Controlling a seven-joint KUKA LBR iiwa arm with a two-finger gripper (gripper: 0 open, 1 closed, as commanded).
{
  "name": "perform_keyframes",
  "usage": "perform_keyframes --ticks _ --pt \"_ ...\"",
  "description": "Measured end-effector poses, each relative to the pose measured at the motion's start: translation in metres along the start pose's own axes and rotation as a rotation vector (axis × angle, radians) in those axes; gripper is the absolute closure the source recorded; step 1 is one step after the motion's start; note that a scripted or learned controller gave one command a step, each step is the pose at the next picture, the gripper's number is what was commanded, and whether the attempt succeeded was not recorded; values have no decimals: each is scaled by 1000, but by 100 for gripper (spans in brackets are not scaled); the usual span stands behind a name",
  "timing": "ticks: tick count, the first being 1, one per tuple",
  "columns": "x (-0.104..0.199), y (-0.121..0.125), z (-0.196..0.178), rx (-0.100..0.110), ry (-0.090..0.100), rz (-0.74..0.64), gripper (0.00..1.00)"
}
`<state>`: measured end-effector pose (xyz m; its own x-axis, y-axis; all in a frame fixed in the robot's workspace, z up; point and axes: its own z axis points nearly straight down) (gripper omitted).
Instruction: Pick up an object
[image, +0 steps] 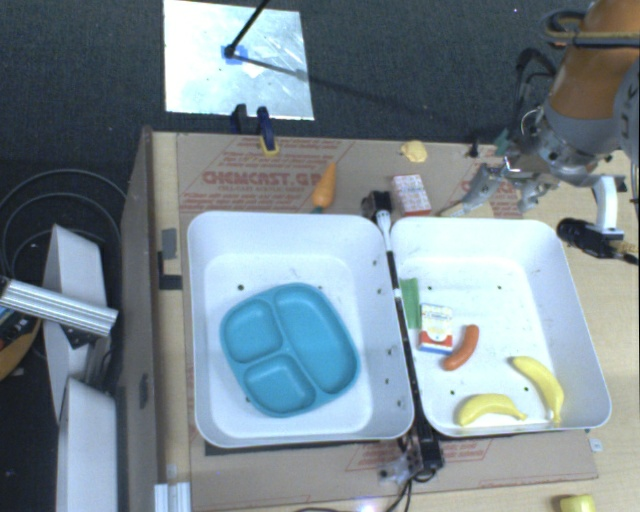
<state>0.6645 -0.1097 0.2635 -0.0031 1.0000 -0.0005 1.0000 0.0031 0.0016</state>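
The claw (500, 190) hangs just beyond the far rim of the right bin (560, 250), over the cardboard; whether it is apart or together cannot be told. Nearer the camera than the claw, the sausage (461, 348) and a small carton (435, 328) lie mid-bin. Two bananas (515, 395) sit against the near rim. The bin's far half, just below the claw, is bare floor.

cardboard sheet (260, 165) under both bins. on it behind the bins: orange carrot-like item (324, 186), small pink/white box (411, 193), yellow lump (414, 151). blue/yellow clamps (255, 123) at far edge. shiny foil sheet (237, 58) on dark floor beyond.
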Motion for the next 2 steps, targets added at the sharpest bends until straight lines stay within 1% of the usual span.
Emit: perform_keyframes --ticks 1,2 --pt "-9 -76 107 12 3 5 0" --pt "0 -101 177 -11 3 5 0"
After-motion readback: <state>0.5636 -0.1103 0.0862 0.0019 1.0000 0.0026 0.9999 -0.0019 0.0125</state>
